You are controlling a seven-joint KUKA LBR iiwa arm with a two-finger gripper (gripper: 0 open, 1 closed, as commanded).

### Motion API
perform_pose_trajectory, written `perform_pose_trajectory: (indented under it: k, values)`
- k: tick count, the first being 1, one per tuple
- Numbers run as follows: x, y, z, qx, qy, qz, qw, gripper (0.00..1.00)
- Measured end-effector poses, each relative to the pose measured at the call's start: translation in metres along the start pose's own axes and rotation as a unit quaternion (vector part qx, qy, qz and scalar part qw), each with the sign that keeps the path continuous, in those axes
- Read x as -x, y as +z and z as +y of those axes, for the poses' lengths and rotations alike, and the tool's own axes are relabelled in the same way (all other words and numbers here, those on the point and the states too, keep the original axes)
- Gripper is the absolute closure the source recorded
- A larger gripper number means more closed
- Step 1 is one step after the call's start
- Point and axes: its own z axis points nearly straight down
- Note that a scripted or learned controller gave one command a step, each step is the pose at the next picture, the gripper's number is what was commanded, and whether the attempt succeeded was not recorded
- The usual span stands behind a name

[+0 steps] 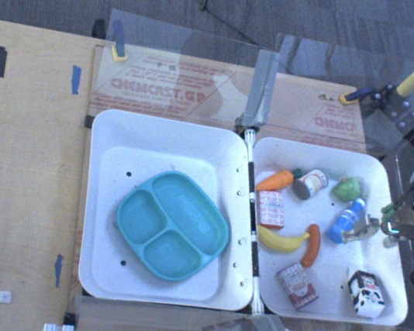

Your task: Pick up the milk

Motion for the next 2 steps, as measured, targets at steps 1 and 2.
perform_pose_trajectory:
  k: [1, 2]
  values:
    - [0.023, 0.057, -0.034, -0.001, -0.014, 0.001, 0.9999, 0.00]
    - [0.019, 0.091, -0.030, 0.003, -0.131, 0.003, 0.9913, 0.00]
